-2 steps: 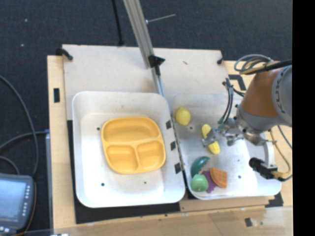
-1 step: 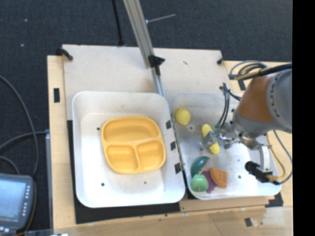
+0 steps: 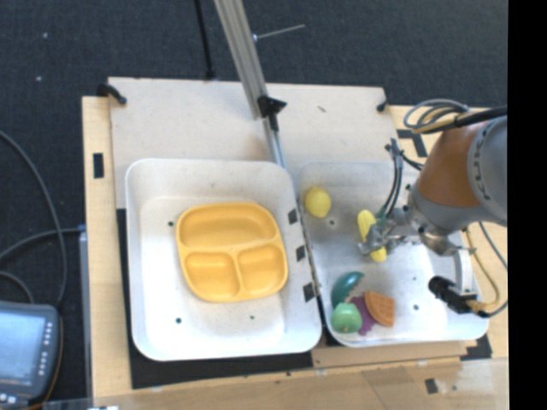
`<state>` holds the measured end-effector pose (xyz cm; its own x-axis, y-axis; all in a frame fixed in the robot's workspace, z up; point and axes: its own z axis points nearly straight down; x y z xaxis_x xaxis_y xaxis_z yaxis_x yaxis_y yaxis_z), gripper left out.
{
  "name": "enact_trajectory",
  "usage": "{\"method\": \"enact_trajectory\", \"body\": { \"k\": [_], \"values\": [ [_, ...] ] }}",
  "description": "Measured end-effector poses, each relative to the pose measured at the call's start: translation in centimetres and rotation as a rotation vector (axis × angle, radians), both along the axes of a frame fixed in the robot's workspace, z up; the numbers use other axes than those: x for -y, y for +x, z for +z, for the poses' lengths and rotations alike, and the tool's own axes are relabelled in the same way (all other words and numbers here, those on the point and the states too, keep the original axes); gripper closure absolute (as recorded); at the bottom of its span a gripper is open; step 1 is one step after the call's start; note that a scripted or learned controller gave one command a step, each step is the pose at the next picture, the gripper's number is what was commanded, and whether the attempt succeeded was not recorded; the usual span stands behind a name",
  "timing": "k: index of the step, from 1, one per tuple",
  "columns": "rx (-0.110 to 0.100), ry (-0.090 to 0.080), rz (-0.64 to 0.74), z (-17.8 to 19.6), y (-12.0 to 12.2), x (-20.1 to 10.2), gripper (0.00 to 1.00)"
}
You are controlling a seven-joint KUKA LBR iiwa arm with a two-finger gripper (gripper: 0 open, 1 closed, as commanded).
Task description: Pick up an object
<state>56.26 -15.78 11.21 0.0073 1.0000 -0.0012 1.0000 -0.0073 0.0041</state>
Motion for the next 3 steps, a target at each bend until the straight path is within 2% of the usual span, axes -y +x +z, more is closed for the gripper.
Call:
{"method": "enact_trajectory", "body": {
  "k": [1,2,3],
  "values": [
    [0.003,0.0,0.01,5.8,-0.1,-0.8,1.0],
    [0.004,-0.001,0.011,11.9,0.9,-0.9,1.0],
    [-0.002,0.001,0.012,12.5,0.9,-0.8,1.0]
  ]
}}
